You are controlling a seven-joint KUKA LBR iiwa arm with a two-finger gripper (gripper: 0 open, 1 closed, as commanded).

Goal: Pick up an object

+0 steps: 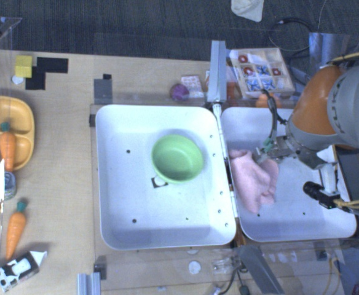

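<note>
Fingers point(267, 155) state unclear, at pink cloth point(254, 180) in right bin point(302, 223); green bowl point(177, 158) in left bin point(130, 220)

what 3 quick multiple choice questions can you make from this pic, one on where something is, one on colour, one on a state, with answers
1. Where does the pink cloth lie?
A. in the left bin
B. in the right bin
C. on the yellow tray

2. What colour is the bowl in the left bin?
A. green
B. red
C. black

3. How does the bowl stand?
A. tipped on its side
B. upside down
C. upright, its opening facing up

Answers:
1. B, the pink cloth lies crumpled at the left side of the right bin, with the gripper at its upper edge.
2. A, the bowl in the left bin is light green.
3. C, its round rim and hollow inside face the camera.
</note>
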